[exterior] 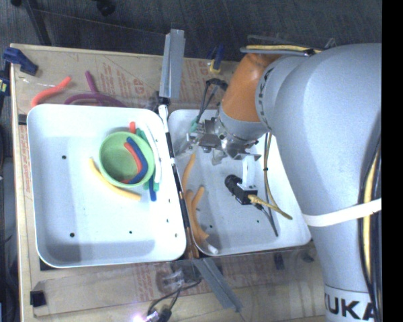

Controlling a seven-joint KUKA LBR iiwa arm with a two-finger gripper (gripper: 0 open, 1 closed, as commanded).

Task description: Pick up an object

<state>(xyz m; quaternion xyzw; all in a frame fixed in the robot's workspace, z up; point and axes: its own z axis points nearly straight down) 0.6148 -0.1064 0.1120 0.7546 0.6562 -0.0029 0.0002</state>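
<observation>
Grey arm (329, 159) bulking in from the right, covering much of that side. Orange band (245, 89) above the wrist, angled down and leftward. Wrist low over the right-hand bin, near its upper left part. Gripper (205, 143) at the wrist's lower left end, pointing down and left; metal parts visible there, blurred and too small for detail.

The arm (322, 133) covers the right bin's (208, 247) far right side and is cut off by the lower edge. The gripper (211, 143) is too cluttered to read. The bowl (125, 158) hides parts of several coloured pieces, possibly markers.
</observation>
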